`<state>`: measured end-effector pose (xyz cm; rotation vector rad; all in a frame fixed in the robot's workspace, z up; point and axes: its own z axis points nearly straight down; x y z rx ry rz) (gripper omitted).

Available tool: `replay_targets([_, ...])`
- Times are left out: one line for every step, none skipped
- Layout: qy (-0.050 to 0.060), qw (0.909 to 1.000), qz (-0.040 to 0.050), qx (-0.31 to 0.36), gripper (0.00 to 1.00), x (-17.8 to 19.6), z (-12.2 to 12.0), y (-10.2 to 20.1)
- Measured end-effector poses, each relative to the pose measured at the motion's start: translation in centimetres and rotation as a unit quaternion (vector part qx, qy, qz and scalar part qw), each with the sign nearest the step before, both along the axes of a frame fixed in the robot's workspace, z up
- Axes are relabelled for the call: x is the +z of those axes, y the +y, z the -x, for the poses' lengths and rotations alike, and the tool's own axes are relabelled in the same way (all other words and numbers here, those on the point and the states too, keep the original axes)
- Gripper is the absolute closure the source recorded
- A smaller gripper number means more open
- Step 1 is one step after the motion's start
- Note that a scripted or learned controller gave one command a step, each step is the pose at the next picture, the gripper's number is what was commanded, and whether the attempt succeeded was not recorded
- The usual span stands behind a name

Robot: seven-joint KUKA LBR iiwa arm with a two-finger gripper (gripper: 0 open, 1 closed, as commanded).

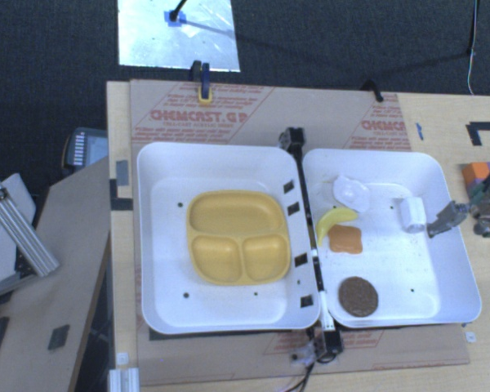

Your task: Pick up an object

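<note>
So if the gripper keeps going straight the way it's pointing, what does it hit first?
Probably the white cylinder: the gripper points left across the right bin, and that cylinder lies just ahead of its tip. Height is unclear, so it might pass above.

One fixed camera looks down aslant on both white bins [229, 158].

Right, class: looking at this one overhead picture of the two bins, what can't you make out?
- End effector, camera view: too small and blurred to read its fingers.
- Arm, camera view: cut off by the right edge.
- White object in the right bin: pale on white, its shape unclear.
</note>
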<state>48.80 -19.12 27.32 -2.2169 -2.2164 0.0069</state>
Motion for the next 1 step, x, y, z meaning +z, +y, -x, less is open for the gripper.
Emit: replay_targets([-0.005,1.0000,0.0011,0.002,0.00,0.49,-0.21,0.07])
